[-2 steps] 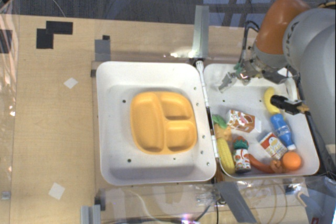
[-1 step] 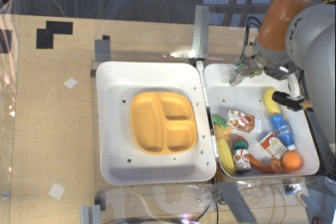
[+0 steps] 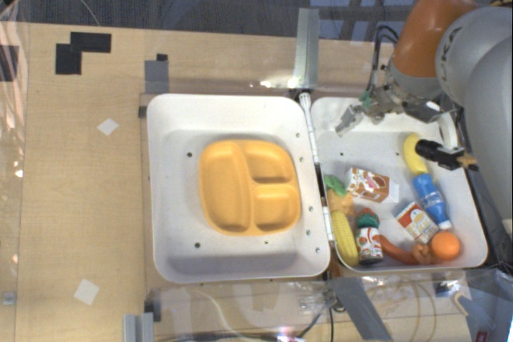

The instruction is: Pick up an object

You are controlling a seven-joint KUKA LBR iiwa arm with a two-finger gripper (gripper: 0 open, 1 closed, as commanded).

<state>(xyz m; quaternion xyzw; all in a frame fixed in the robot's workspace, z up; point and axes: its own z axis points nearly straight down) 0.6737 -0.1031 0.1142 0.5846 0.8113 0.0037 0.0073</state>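
The things to pick lie in the right bin (image 3: 353, 142), gathered in its near half. A small carton with red and white print (image 3: 368, 184) lies close to the middle of the bin. Near the right wall there is a yellow banana (image 3: 414, 154), and just below it a blue bottle with a white label (image 3: 430, 200) lies tilted. A second red and white packet (image 3: 416, 221) is just beside the bottle, and an orange fruit (image 3: 446, 246) sits in the near right corner, touching an orange carrot (image 3: 398, 251) that lies along the front wall. On the left side a corn cob (image 3: 343, 232) lies along the wall, with something green (image 3: 334, 186) above it, and a small can with a red label (image 3: 369, 240) is just beside the corn.

The gripper (image 3: 349, 118) is over the far left part of this bin, apart from all these things. Its grey fingers point toward the left and I see nothing between them; how far they are open, I cannot tell from here. The arm (image 3: 449, 36) comes in from the right, grey with an orange band.

The left bin (image 3: 168, 172) holds a yellow tray with compartments (image 3: 248, 187), lying flat in its middle. Both bins stand on a light wooden bench (image 3: 72, 188).
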